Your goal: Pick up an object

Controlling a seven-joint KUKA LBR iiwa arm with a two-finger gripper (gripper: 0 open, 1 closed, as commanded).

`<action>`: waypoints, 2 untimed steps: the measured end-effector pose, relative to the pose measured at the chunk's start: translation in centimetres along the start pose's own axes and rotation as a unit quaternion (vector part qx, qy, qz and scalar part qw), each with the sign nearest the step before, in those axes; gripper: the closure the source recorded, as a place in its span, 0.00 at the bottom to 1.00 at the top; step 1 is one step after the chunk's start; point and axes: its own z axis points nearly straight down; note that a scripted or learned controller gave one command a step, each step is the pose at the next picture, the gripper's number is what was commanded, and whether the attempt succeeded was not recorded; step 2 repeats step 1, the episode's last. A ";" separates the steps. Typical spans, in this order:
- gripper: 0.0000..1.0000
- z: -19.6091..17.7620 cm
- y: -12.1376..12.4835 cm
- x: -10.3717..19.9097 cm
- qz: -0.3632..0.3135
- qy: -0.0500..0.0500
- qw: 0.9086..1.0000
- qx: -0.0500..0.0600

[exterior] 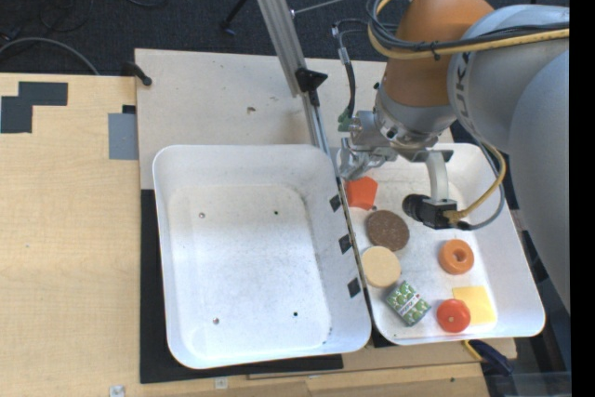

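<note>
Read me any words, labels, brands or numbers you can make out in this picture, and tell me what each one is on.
None can be read.
Small green and white packet in the right bin: printed pattern, too small and blurred to read.
The other items in that bin carry no visible text.

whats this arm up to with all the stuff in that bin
A grey robot arm reaches in from the right, with its gripper lowered at the top of the right bin, right above an orange block. It seems to be going for that block, but nothing shows as lifted. The brown disc, cream disc, orange ring, green packet, red piece and yellow block lie in that bin.
</note>
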 end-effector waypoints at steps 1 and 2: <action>1.00 -0.9 1.4 6.0 0.001 -0.001 1.000 -0.001; 1.00 -0.9 1.4 6.0 0.001 -0.001 1.000 -0.001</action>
